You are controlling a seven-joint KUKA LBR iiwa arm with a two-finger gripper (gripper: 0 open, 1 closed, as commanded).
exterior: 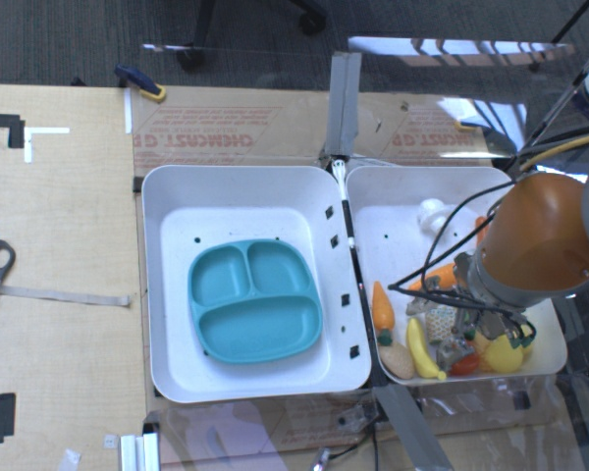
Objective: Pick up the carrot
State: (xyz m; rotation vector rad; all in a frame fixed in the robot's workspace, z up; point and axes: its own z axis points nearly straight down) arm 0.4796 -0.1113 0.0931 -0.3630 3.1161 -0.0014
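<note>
Orange carrot (pixel 382 307), seemingly flat, right bin

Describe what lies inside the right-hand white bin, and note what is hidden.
The right bin holds a carrot, a banana, a lemon and a beige piece. The arm covers the middle, so whatever lies beneath it cannot be seen.

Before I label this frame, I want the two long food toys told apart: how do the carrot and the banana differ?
The carrot is orange with a tip pointing down; the banana is yellow and curved. The carrot lies against the right bin near its left wall, higher in the view; the banana sits lower, nearer the front wall, beside other toy food. Both lie roughly lengthwise in that bin, left of the gripper.
</note>
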